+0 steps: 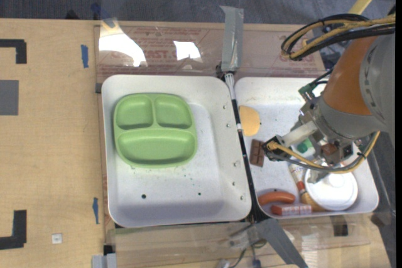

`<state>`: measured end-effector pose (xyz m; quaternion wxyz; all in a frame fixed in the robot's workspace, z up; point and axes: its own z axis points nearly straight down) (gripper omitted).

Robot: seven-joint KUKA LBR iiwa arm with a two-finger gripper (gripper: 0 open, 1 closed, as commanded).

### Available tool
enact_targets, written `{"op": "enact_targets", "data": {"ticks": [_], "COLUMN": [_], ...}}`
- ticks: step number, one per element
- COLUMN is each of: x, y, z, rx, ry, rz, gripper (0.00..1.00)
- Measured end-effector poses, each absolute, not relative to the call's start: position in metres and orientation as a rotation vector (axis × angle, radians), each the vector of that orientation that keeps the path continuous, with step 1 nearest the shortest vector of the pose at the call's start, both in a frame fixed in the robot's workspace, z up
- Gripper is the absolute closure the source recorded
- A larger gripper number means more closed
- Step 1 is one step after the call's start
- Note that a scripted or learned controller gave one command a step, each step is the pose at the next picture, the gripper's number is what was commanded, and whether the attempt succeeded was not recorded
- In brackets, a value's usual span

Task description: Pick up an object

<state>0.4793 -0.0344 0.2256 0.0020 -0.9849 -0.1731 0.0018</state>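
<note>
The camera view looks down on the table (44, 135), where two shallow white bins sit side by side. The left bin (213, 198) carries a green divided plate (154, 130) lying flat toward its upper left corner, well apart from the arm. It reads as a parked item rather than the present target.

The right bin (276, 111) holds the loose things. A round orange-yellow piece (249, 120) and a small brown block (256, 152) lie against the dividing wall. A red sausage-shaped toy (277, 197) and a small red-and-white tube (291, 210) rest along the near edge, with a white round object (334, 192) beside them near the right corner. They look scattered as if dropped in, so any of them could be the object to pick up.

The arm (358, 85) hangs low over the right half of this bin, its wrist and cables covering the floor there. The claw (317, 157) sits under that wrist, just above the white round object. Its underside is buried in wiring and shadow, so I cannot tell how it stands or whether it holds anything; nothing is plainly seen in its grip
</note>
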Motion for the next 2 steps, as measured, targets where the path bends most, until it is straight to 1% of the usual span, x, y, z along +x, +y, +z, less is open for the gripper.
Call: {"op": "enact_targets", "data": {"ticks": [1, 2], "x": [0.478, 0.489], "y": [0.034, 0.056], "z": [0.182, 0.150], "rx": [-3.087, -3.129], "ry": [-0.562, -0.390], "rz": [0.012, -0.056], "gripper": [0.00, 0.00]}}
